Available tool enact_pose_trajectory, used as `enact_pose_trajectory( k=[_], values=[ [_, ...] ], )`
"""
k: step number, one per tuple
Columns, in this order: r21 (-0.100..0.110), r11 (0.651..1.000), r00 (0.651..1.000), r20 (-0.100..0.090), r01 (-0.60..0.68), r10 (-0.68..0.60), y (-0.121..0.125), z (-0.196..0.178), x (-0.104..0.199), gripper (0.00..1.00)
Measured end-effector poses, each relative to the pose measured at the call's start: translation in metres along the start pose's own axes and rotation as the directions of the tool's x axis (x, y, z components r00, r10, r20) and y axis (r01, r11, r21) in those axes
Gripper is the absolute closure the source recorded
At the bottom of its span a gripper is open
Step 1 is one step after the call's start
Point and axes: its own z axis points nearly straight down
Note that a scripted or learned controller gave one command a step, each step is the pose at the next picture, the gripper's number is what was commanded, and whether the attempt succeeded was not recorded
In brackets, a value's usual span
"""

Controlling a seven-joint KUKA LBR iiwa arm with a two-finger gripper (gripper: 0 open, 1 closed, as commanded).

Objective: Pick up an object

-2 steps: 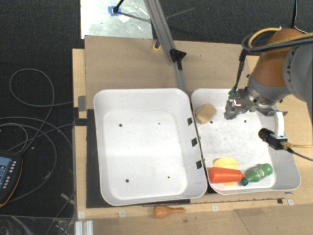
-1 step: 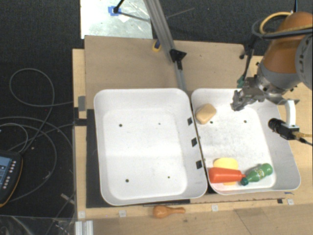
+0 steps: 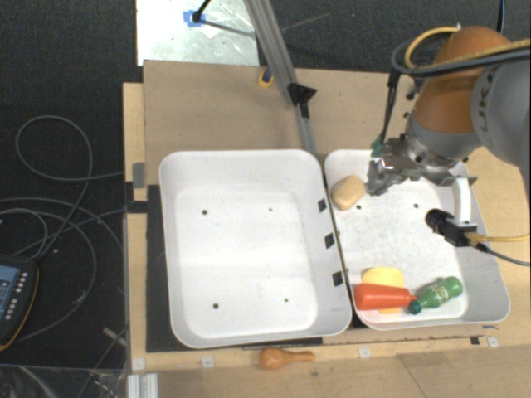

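The right bin (image 3: 485, 301) holds a tan bread-like lump (image 3: 348, 192) near its back left corner. At its front lie a yellow round piece (image 3: 385, 277), an orange carrot (image 3: 381, 298) and a green bottle (image 3: 436, 293), close together. My gripper (image 3: 378, 175) hangs at the back of this bin, just right of the tan lump and close beside it. Nothing is visible between its fingers.
The left bin (image 3: 249, 247) sits beside the right one, joined by black clips (image 3: 329, 240). A small orange-tan object (image 3: 284, 356) lies on the bench in front of the bins. A grey pole (image 3: 278, 52) slants in from the back. Cables trail over the right bin's edge.
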Motion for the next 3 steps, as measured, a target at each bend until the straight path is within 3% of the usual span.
enact_pose_trajectory(
  k=[2,3],
  values=[
    [0.002,1.0,1.0,0.0,-0.001,0.001,-0.044,0.009,0.096,1.0],
    [0.0,1.0,1.0,-0.001,0.001,-0.001,-0.066,-0.009,0.15,1.0]
  ],
)
